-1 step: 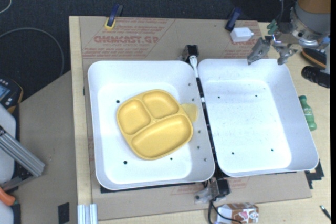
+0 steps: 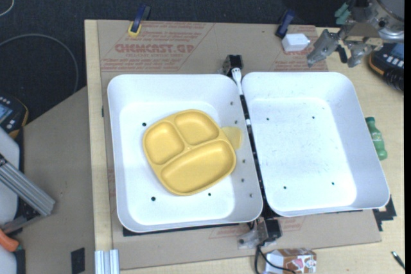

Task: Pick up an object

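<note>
while the gripper hangs above the bench past the far right corner of the right bin, its fingers stand spread with nothing between them; the grey wrist rises out of the frame's top right; a small white block lies on the cardboard just beside the fingers, apart from them; well away, in the left bin, lies the yellow divided plate, flat, right side up, three compartments showing, turned at a slant, near the bin's middle; a pale yellow piece peeks from under its right edge, too hidden to name; the plate looks like thin moulded plastic, so i judge it light, stiff and smooth, likely to slip under a pinch from above; the raised rim or a ridge between compartments seems the best hold, with the fingers astride it.
</note>
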Robot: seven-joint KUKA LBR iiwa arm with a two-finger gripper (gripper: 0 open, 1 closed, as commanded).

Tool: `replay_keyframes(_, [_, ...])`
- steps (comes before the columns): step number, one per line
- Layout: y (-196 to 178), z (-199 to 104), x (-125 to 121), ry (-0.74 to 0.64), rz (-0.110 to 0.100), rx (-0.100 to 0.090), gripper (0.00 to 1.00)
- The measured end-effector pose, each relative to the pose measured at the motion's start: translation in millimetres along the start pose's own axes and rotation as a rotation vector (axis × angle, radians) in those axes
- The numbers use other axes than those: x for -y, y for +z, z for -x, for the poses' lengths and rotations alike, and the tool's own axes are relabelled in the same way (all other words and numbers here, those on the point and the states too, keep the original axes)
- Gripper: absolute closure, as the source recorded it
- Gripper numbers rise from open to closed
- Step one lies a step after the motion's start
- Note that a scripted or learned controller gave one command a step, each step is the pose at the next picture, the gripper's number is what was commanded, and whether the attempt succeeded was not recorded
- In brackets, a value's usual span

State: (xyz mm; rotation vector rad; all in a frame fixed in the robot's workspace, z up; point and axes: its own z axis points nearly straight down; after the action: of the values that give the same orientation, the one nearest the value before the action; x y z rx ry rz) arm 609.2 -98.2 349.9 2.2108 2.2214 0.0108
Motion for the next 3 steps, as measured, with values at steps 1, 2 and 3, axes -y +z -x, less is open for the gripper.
replay_keyframes(1, [-66.5,-35.2,68.1,0.001,-0.003,-0.001,0.0])
replay_keyframes(2, [-134.9,-94.1,110.6,-0.003,-0.002,-0.002,0.0])
replay_keyframes(3, [-190.5,-151.1,127.8,-0.003,-0.002,-0.003,0.0])
